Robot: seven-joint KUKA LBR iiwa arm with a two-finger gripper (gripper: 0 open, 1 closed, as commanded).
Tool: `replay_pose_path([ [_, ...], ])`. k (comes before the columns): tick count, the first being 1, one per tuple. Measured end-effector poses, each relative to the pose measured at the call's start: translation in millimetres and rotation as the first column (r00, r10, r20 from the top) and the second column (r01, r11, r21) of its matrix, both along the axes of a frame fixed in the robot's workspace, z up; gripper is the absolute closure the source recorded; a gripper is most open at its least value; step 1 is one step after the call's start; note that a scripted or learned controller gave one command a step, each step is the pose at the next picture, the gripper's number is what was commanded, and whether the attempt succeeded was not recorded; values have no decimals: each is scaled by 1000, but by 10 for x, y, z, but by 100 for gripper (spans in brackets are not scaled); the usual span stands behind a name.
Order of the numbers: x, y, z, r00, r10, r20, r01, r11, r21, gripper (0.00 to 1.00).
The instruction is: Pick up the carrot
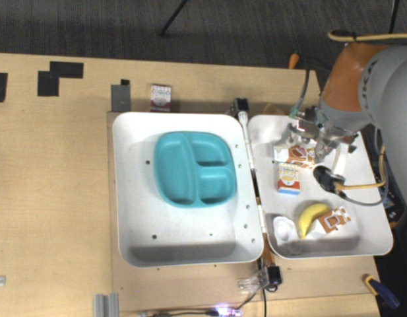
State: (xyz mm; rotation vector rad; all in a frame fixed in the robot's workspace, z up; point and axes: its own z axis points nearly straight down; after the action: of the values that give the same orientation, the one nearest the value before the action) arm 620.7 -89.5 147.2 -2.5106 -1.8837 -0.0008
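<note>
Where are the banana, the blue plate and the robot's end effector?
banana (311,216): camera view, middle of its yellow curve.
blue divided plate (183,177): camera view, floor of its large compartment.
end effector (313,139): camera view, between its fingertips.

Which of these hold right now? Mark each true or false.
1. The teal divided plate lies in the left bin. True.
2. The banana lies in the left bin. False: it lies in the right bin, near its front.
3. The hand hangs over the right bin's far end. True.
4. The small carton stands on the teal plate. False: it sits in the right bin.
</note>
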Motion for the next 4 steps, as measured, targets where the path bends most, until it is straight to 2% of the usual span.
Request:
replay_pose_path([
  [1,-472,561,597,999,-34,7,34,999,1,0],
  [2,-1017,877,792,999,-34,2,34,999,0,0],
  [3,-1001,874,895,999,-32,5,32,1000,-1,100],
  [4,-1339,1130,362,956,-295,-3,295,956,-1,100],
])
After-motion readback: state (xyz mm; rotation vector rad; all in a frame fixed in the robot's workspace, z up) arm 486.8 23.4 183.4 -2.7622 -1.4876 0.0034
